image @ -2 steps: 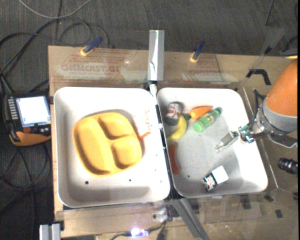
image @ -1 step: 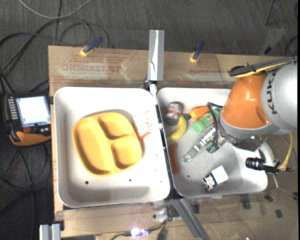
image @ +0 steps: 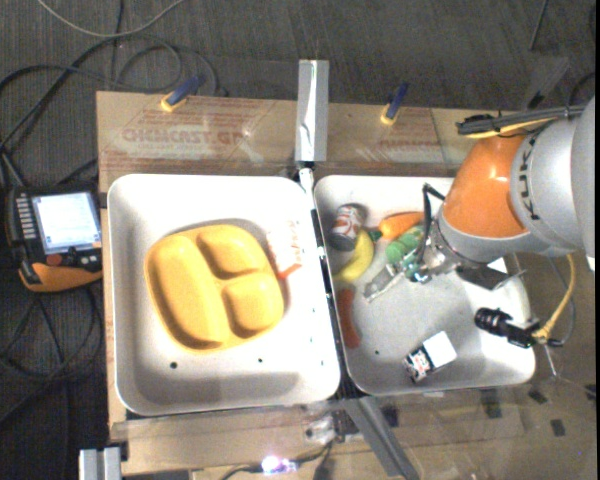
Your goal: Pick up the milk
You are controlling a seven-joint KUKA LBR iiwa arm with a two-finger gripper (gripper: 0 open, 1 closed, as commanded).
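while the gripper [image: 408, 265] hung over the right bin [image: 500, 368], i couldn't tell its grasp; milk [image: 432, 354] lay at five o'clock from it, apart, unlifted. pickup remained, by my judgement.

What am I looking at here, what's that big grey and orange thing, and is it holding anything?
One fixed camera looks down at a slant on a bench with two shallow white bins. The grey and orange thing is a robot arm reaching in from the right over the right bin. Its gripper hangs low among a cluster of items: a banana, a can, something orange and something green. I cannot tell whether it holds anything. Nearer the front lies a small black and white carton, possibly the milk. The left bin holds a yellow divided tray and a small white packet.
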